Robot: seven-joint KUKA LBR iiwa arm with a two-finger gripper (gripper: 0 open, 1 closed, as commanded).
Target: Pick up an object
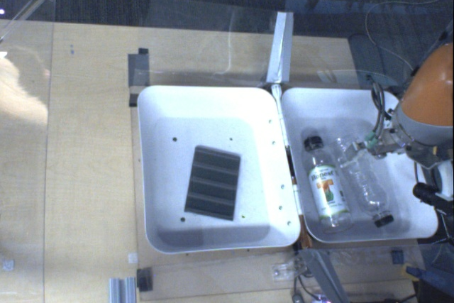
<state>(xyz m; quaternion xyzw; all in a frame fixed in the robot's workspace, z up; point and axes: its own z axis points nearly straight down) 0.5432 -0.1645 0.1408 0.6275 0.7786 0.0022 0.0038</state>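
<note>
gripper (pixel 374 144): low in right bin (pixel 340 99), by the clear bottle's neck; can't tell its state
bottles: labelled bottle (pixel 328 191) and clear bottle (pixel 363 181) lie flat, side by side, likely dumped loose
left bin (pixel 163 110): ribbed dark pad (pixel 213 182) mid-floor, room all round
edges: clear bottle's cap near front wall

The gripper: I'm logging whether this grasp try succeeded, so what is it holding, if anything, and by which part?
It cannot be told. The gripper sits low in the right white bin over the clear plastic bottle without a label, near its upper end.
</note>
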